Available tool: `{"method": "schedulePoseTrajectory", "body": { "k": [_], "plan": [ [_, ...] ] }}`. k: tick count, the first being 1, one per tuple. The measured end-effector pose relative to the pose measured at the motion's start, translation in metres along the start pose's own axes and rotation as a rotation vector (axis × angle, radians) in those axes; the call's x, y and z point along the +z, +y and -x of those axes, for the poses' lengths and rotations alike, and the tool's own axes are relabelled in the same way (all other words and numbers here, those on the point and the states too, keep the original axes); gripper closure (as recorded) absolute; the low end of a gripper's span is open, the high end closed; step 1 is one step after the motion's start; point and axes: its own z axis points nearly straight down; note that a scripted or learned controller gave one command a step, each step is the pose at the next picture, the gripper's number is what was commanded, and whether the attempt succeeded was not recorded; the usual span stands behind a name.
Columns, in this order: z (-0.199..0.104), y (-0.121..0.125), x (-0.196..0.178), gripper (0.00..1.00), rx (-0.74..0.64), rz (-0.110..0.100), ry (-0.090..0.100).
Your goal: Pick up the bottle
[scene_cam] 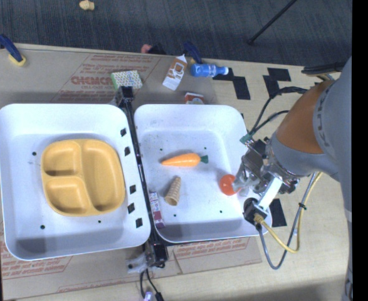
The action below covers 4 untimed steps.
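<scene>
Camera view, nearest first: tool low at the right wall of the right-hand shallow white bin, touching or just beside a small red-orange ball; spread or pressed together, impossible to tell. Nothing seen gripped. Left of it in the same bin, a tan waffle cone, then slightly farther an orange carrot with a green tip. Farthest, outside both bins on the tan surface, near the right bin's far rim: small blue plastic bottle lying on its side, with a small white-and-brown carton just left of it. Judged well off target. Best to rise clear of the bin wall first, travel far and slightly left, turn across the bottle's narrow body rather than along it, descend at mid-body away from the carton, and close only once low enough to straddle it.
</scene>
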Motion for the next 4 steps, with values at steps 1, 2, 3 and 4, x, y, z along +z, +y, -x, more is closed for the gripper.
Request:
{"method": "schedulePoseTrajectory", "body": {
  "k": [1,2,3,4],
  "plan": [
    [-0.012,-0.012,0.008,1.0,0.25,-0.002,0.001],
    [-0.03,-0.03,-0.038,1.0,0.503,-0.002,0.001],
    [-0.017,-0.018,-0.017,1.0,0.569,-0.005,0.0],
    [0.008,0.008,-0.007,1.0,0.551,-0.004,0.001]
  ]
}}
